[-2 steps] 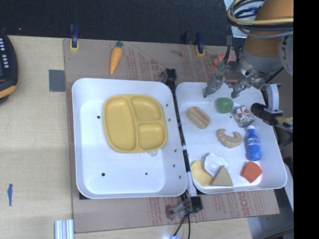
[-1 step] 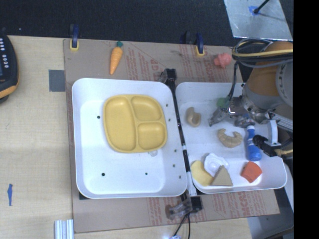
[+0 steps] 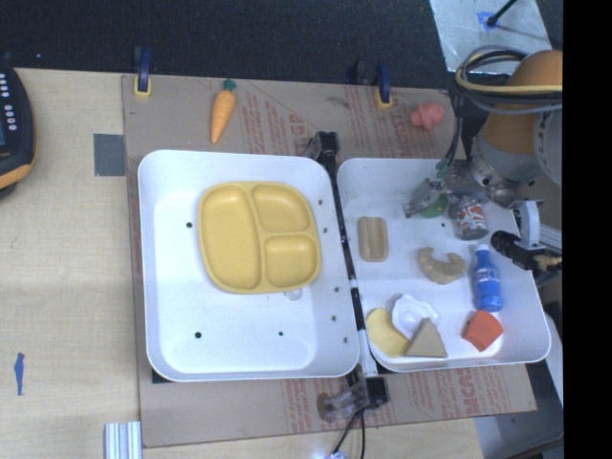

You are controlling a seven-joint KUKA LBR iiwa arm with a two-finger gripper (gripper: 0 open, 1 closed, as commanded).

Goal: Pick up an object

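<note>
Yellow tray [image 3: 258, 235] — smooth matt plastic

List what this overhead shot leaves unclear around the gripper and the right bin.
- Gripper in the camera view: too small and blurred to tell its finger state or whether it holds anything.
- Green item under the gripper: partly covered by it, unidentifiable.
- Can: partly hidden by the arm's wrist, label illegible.
- White piece at the right bin's front: shape unclear, overlapped by a tan wedge.

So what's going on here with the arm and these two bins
A robot arm reaches in from the right, its gripper low over the far end of the right bin, near a small can. Whether it holds anything is unclear. That bin also contains a blue bottle, an orange block and food-shaped toys. The left bin holds a yellow divided plate.
</note>
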